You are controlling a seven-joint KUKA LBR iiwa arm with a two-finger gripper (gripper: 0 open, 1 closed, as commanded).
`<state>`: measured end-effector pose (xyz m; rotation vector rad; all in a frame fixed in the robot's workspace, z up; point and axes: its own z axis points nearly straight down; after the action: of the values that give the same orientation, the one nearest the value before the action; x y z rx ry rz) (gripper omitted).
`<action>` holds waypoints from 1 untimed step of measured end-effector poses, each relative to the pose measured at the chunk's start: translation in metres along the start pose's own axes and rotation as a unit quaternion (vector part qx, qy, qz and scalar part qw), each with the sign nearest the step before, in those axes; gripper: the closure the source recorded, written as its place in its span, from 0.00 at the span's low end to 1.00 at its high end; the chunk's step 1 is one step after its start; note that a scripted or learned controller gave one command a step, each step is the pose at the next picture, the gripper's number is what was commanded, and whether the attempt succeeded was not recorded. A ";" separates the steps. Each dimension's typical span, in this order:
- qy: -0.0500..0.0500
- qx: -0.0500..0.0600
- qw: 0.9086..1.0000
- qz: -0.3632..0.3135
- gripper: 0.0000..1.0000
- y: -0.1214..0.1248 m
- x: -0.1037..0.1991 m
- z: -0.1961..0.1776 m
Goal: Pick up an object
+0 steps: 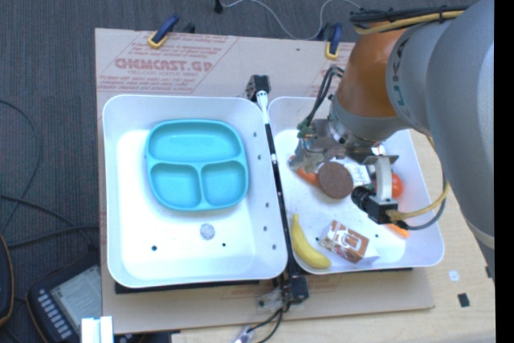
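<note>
A light blue plastic plate with three sections (195, 165) is lying in the left white bin (120, 253). Right of that plate, in the right white bin (426, 245), a curved yellow banana (306, 245) is lying beside a small brown-and-white snack packet (346, 242). The gripper (333, 173) is hanging above them; I cannot tell its grip.

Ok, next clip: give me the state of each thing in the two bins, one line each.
Blue three-compartment plastic tray: flat in the left white bin, nothing in its compartments.
Yellow banana: lying in the right white bin, near its front edge.
Brown-and-white snack packet: lying flat beside the banana.
Gripper: low over the right bin.
</note>
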<state>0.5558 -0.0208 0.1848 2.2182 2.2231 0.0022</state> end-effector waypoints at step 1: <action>-0.001 0.001 1.000 0.001 1.00 0.067 -0.054 0.001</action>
<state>0.6230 -0.0743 0.1843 2.2208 2.2196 -0.0030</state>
